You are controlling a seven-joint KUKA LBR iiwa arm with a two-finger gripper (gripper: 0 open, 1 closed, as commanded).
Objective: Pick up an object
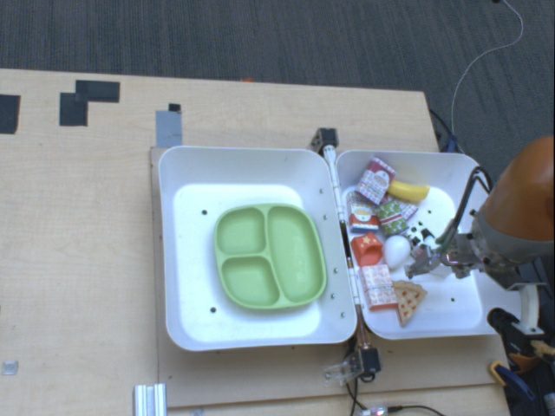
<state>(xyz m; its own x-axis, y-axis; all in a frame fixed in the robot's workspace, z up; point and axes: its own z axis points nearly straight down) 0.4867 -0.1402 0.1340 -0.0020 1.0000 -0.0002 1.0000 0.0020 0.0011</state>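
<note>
The bench (78, 232) carries two shallow white bins side by side.

The left bin (186, 232) holds one item: a light green divided plate (270, 256) with three compartments, lying flat near the bin's centre, slightly toward its right wall.

The right bin (464, 306) holds a cluster of small toy food items, gathered against its left wall and running from the far edge to the near edge:
- A small red-and-white carton (375, 180) sits nearest the far edge, tilted.
- A yellow banana (408, 191) lies just beside the carton, on its right.
- A green-and-white patterned piece (395, 215) lies just below the banana.
- A red piece (368, 248) rests against the left wall, about mid-length.
- A white egg (396, 250) lies just beside the red piece, on its right.
- A black-and-white spotted item (422, 234) sits to the right of the egg, close to the gripper.
- A pink-and-white packet (376, 286) lies toward the near edge.
- A pizza slice (408, 299) touches or overlaps the packet's right side, closest to the near edge.

The arm enters from the right, its orange band (525, 189) over the right edge of the right bin. The gripper (427, 261) is low inside the right bin, near its centre, just beside the egg and the spotted item. Whether it touches either cannot be determined. The spread of the gripper cannot be told from this view, and nothing is visibly held in it.

A dark cable (486, 50) runs across the grey carpet (260, 24) beyond the far right corner of the bench.
</note>
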